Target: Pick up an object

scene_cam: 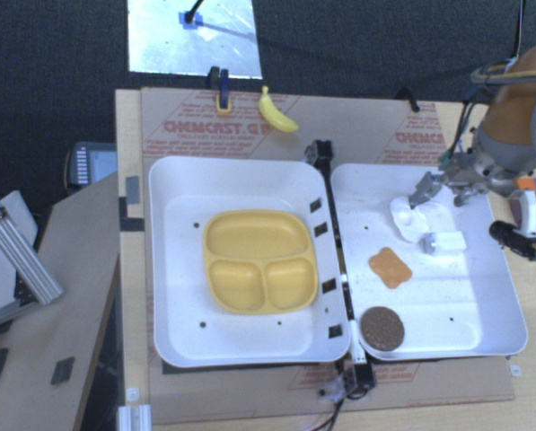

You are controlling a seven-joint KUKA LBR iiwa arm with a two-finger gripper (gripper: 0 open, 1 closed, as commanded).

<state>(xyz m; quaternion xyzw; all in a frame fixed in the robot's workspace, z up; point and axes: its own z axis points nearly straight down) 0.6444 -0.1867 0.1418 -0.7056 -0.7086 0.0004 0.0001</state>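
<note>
- Camera view: gripper (440,189) hangs over the right bin's (496,330) far side, fingers spread apart, gripping nothing.
- Beneath lie a white object (409,216), small white block (443,241), orange piece (390,267) and brown disc (382,328).
- Left bin (173,330) holds a yellow tray (259,261).

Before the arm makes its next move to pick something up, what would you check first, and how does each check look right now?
1. Gripper over the right bin: ok, it hangs above the bin's far part.
2. Something to pick lies near: ok, a white lump sits just below it, a small white block beside that.
3. Gripper already holding a thing: cannot tell.
4. Other targets apart from each other: ok, the orange flat piece and brown disc lie separate.
5. Yellow tray out of the way: ok, it lies in the left bin.
</note>
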